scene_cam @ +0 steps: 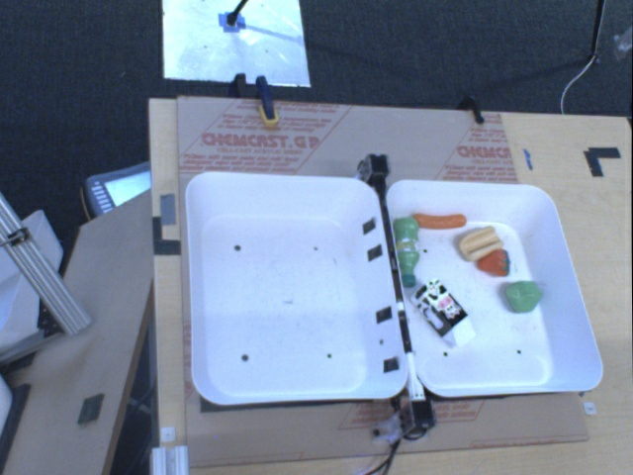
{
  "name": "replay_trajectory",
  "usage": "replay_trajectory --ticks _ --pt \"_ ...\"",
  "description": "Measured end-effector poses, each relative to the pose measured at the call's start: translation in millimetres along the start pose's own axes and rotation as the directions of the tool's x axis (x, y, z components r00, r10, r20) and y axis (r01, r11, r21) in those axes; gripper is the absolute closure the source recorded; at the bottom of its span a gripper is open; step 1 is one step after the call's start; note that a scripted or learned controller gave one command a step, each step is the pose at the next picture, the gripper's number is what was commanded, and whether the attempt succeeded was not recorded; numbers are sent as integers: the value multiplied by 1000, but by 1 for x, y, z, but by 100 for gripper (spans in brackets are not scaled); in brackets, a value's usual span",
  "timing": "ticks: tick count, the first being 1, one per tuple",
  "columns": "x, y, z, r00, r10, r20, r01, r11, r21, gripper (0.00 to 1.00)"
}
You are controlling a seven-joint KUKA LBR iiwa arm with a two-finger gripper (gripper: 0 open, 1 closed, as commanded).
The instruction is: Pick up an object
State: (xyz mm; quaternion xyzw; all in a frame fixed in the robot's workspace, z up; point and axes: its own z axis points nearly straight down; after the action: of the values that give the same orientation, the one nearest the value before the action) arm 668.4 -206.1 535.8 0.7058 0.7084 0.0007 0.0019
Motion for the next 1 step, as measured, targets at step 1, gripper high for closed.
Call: replay_trajectory --ticks 1 --pt "0 0 0 1000 0 0 0 1000 0 0"
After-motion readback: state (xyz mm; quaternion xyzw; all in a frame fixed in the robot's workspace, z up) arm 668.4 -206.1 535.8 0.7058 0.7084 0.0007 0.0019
